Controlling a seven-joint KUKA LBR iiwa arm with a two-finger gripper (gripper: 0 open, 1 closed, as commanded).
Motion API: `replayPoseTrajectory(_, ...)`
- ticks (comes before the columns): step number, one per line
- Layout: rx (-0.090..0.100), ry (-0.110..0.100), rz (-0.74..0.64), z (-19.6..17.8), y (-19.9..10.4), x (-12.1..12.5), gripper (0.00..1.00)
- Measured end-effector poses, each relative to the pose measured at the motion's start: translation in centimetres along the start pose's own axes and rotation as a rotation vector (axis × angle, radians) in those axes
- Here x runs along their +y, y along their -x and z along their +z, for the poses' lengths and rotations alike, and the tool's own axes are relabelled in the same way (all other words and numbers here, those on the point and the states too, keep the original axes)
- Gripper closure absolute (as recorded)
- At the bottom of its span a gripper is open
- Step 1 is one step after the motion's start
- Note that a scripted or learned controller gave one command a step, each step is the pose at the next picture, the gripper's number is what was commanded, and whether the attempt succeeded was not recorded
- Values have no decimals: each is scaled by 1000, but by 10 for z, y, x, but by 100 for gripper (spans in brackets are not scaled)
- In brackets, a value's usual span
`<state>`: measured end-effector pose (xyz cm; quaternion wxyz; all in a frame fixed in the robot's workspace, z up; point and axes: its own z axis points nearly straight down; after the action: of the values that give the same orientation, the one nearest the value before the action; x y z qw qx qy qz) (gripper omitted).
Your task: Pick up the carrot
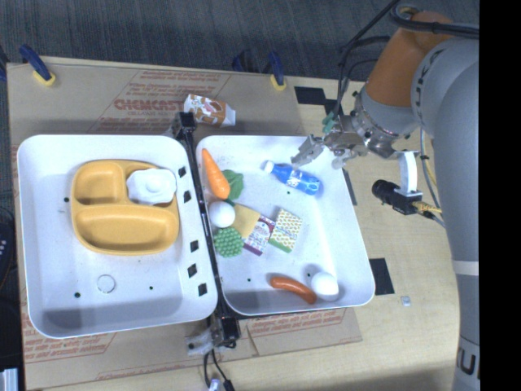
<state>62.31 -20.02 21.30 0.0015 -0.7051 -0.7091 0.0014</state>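
Lay against the left wall of the right bin [358, 243], the carrot [215, 174], tip toward the bin's far-left corner, leafy green end beside it and a white egg [221, 215] just nearer. Hovered over the far-right part of that bin, the gripper [308, 151], fingers parted and gripping nothing, just beyond the blue bottle [295, 177], well apart from the carrot.

Slanted overhead view of both bins [32, 218]
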Motion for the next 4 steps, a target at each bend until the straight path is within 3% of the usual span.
replayPoseTrajectory(1, 3, -3, 397, 95, -46, -14, 0)
replayPoseTrajectory(2, 2, -3, 565, 122, -109, -17, 0)
replayPoseTrajectory(3, 4, -8, 559, 112, -110, -17, 100)
replayPoseTrajectory(4, 1, 1, 607, -79, -117, -67, 100)
